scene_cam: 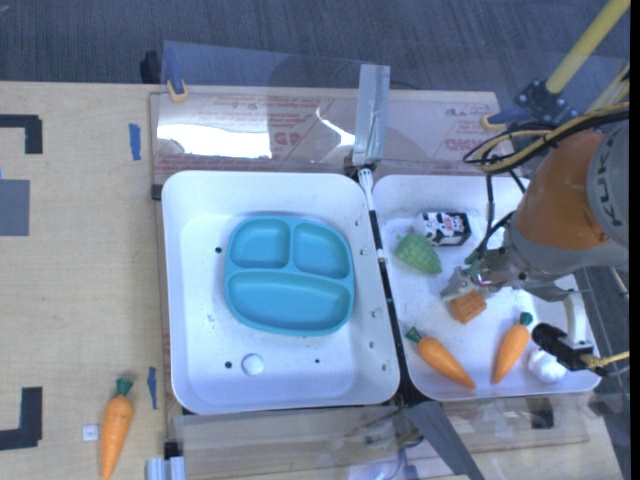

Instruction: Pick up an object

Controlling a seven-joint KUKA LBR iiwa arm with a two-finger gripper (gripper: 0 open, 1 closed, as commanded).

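My gripper hangs low in the right bin, near its middle. Just below it, touching or nearly so, lies a small orange block. A green leafy piece lies to the gripper's left. A black-and-white toy sits behind it. Two carrots lie near the front wall: one pointing right and one standing more upright. I see nothing between the fingers.
The left bin holds a blue divided plate and a small white disc. A third carrot lies on the wooden bench, front left, outside the bins. Clear panels stand behind both bins.
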